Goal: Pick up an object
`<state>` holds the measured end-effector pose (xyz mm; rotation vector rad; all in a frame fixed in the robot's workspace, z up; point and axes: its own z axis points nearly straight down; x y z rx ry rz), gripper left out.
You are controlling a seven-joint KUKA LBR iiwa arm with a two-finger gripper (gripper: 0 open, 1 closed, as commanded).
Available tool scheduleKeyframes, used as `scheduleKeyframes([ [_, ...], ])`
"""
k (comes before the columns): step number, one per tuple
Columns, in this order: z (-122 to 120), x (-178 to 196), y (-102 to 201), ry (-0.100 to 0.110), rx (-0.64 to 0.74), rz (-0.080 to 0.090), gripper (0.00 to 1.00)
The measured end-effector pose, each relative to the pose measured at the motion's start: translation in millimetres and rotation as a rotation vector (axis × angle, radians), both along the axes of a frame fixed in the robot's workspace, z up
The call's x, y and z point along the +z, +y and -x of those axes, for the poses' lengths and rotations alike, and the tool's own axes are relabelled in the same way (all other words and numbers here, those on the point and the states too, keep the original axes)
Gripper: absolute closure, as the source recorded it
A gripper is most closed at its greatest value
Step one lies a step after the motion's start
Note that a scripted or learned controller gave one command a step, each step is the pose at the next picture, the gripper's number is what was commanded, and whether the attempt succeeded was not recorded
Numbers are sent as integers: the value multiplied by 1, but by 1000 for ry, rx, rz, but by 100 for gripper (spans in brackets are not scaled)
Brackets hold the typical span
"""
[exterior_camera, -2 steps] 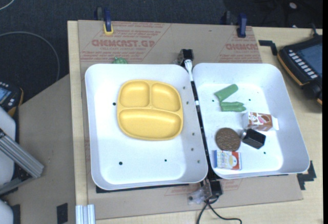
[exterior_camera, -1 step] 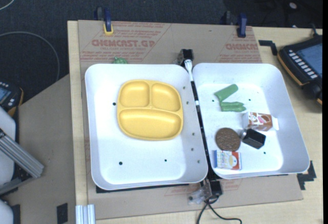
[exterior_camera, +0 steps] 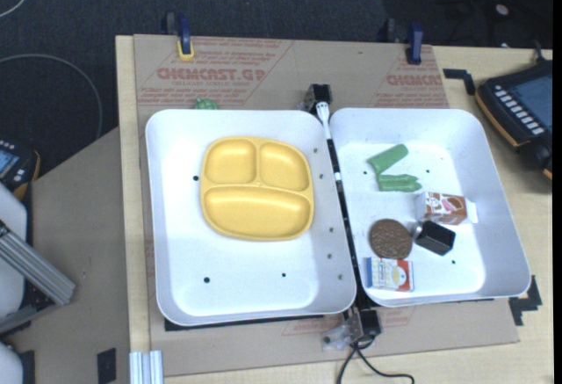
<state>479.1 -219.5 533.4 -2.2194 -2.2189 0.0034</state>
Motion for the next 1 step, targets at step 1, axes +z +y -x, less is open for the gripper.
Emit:
scheduleKeyframes([
  [1,-1,14,0,-9,1,5,100],
])
